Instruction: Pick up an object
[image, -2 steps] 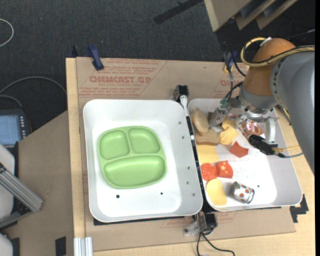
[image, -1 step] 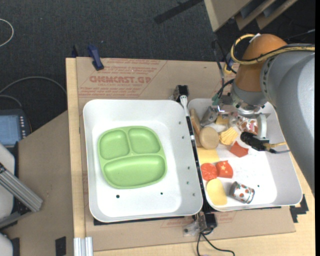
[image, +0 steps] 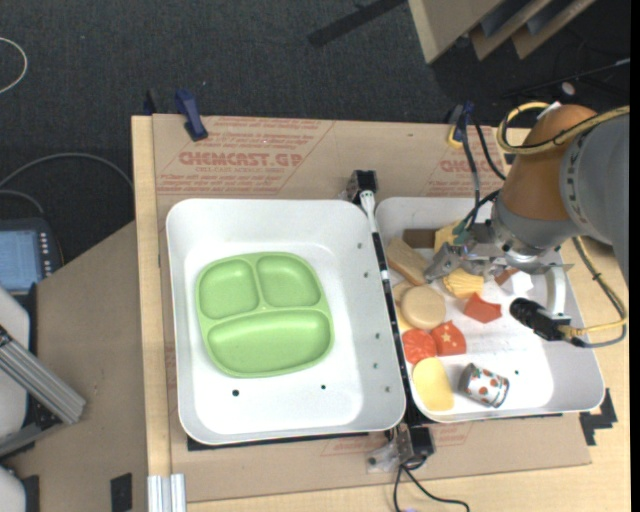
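My gripper (image: 470, 260) hangs low in the upper half of the right bin (image: 570, 375), under the grey wrist and its orange band (image: 545, 165). Directly beneath and in front of it lies a yellow wedge (image: 462, 284), with a red piece (image: 482, 309) just to its right. A tan slab (image: 405, 263) and a brown piece (image: 421, 238) lie to the gripper's left. Further forward sit a round tan disc (image: 422, 306), two red chunks (image: 419, 346) (image: 451, 338), a yellow oval (image: 432, 384) and a small can on its side (image: 484, 384).
The left bin (image: 190, 240) holds a green divided plate (image: 264, 312). A black part with a yellow cable (image: 540, 320) reaches from the arm over the right bin's right side. A black divider rail (image: 380, 265) runs between the bins.
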